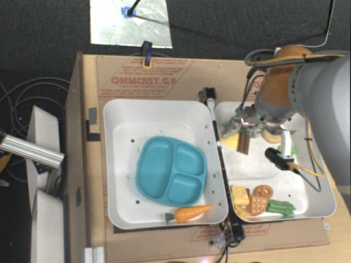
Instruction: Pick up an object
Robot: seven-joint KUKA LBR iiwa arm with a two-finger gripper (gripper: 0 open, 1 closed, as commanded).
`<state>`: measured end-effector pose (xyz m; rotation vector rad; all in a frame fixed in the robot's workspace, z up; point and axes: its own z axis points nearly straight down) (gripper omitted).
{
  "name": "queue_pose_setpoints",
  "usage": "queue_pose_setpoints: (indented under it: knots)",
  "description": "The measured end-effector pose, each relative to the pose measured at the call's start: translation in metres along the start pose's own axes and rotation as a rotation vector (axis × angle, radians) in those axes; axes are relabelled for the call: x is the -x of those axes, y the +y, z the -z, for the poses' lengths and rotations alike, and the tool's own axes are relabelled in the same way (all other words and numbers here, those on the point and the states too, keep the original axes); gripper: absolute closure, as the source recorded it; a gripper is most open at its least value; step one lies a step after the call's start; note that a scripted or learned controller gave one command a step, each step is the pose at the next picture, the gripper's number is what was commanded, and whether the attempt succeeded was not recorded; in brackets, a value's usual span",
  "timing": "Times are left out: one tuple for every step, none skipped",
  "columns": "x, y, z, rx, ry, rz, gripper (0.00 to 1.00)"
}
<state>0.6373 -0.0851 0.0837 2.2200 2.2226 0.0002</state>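
Observation:
My gripper point(242, 126) is low over the far left part of the right bin point(315, 193), at the end of the grey arm with its orange band. A brown bar point(244, 143) shows directly under it, touching or nearly touching the gripper's tip. Beside the bar lies a yellow wedge point(231, 141). To the right of the gripper is a green and white item point(286, 144). At the bin's front sit a pale cracker point(239, 194), a waffle point(257, 204), a pretzel point(264, 191) and a green bean pod point(281, 206).
The left bin point(123, 119) holds a teal divided plate point(171, 170) and a carrot point(189, 213) against its front wall. A divider rim point(218, 147) separates the two bins. Cardboard lies under both.

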Motion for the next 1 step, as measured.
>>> queue_pose_setpoints:
  knots:
    - [0.0223,0.0330,0.0017,0.004,0.000,0.003,0.00]
